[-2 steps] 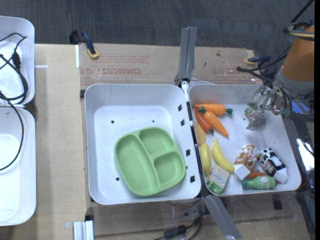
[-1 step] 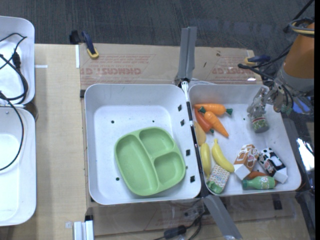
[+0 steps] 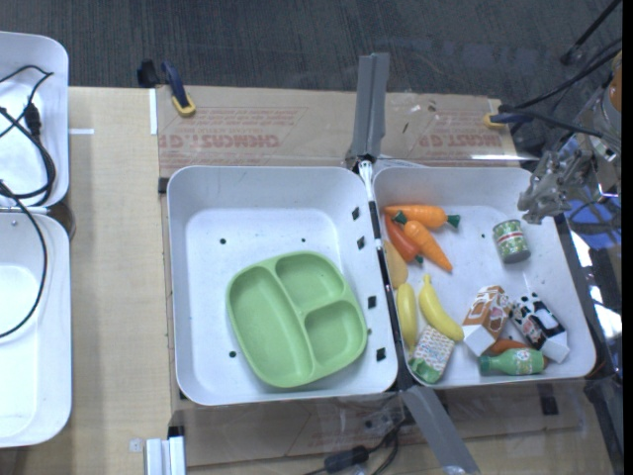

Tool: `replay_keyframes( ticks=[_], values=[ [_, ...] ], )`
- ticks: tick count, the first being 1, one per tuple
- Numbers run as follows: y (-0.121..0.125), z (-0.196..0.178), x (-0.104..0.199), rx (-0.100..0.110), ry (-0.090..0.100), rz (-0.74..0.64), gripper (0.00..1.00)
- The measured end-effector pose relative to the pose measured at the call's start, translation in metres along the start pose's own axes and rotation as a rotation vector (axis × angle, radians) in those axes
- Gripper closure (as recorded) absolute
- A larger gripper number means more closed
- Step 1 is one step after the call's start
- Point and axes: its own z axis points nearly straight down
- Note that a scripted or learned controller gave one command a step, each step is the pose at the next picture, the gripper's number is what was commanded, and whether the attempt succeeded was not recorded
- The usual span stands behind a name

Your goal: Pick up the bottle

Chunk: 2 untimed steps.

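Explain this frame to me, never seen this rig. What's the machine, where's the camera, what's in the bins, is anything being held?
One fixed camera looks down at a slant on a bench with two shallow white bins side by side. The machine is a robot arm reaching in from the right; its gripper sits over the far right edge of the right bin. It is too blurred to tell how the jaws stand, and nothing is visibly held.

The left bin holds a green divided plate.

The right bin holds toy groceries: carrots, two bananas, a small green can, a few small cartons, and the green bottle, which is what the arm is meant to pick up. The bottle lies on its side near the bin's front right corner, well away from the gripper.
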Motion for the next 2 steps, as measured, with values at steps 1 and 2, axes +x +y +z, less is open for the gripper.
replay_keyframes(
  ticks=[1, 2],
  values=[
    [-0.001, -0.111, -0.019, -0.001, 0.000, -0.406, 1.00],
    [0.064, -0.026, 0.007, -0.003, 0.002, -0.409, 1.00]
  ],
)
